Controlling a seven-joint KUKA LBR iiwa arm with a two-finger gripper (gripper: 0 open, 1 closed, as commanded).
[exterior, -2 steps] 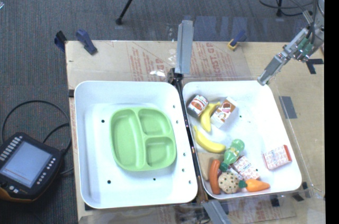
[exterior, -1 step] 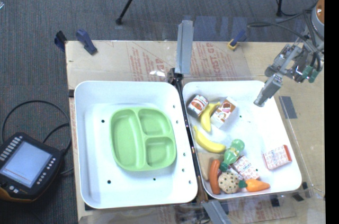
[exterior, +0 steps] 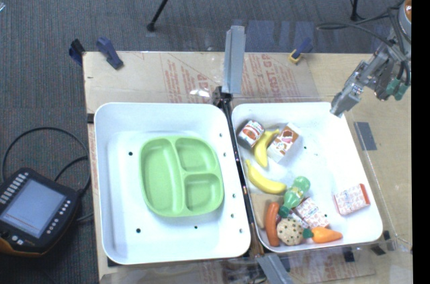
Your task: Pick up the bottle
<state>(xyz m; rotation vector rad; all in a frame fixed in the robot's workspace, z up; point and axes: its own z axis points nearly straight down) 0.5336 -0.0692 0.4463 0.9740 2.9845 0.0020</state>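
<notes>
The bottle is small and green with a darker cap. It lies in the right bin, low in the middle, among other toy foods. My gripper hangs over the bin's far right corner, pointing down and to the left. It is well away from the bottle, up and to the right of it, and nothing is seen in it.
Around the bottle lie a banana, a sausage, a cookie, a carrot and a red-white packet. Farther back are a can and a carton. A red box lies to the right. The left bin holds a green divided plate.
</notes>
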